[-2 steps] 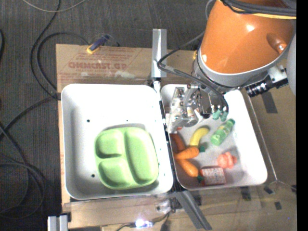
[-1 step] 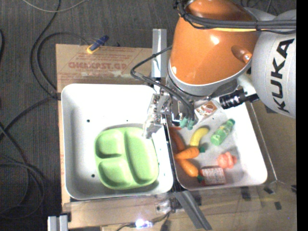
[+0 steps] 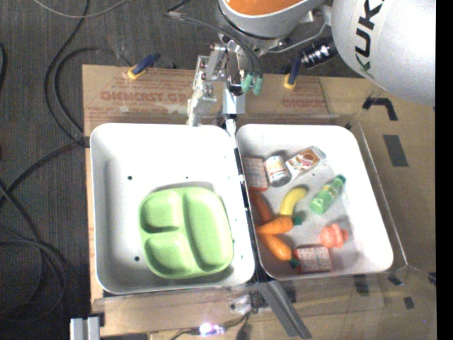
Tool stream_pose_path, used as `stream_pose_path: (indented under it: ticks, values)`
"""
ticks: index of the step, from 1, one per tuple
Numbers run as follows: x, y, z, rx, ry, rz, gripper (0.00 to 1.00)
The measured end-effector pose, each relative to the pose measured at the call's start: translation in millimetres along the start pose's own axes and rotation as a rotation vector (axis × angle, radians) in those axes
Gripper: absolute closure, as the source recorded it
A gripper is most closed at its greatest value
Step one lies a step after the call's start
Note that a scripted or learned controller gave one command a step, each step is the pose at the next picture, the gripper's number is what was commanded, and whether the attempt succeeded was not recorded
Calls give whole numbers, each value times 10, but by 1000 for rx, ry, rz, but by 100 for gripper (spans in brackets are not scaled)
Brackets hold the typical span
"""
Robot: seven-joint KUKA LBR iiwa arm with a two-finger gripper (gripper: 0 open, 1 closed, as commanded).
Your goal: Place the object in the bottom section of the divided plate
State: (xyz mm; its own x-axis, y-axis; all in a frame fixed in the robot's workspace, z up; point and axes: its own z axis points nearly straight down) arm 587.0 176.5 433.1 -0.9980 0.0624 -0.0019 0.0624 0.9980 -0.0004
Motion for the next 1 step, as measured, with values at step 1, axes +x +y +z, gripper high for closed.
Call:
stream_pose_path:
  ticks: [1]
  values:
    - [-609, 626, 11, -3, 2, 56, 100]
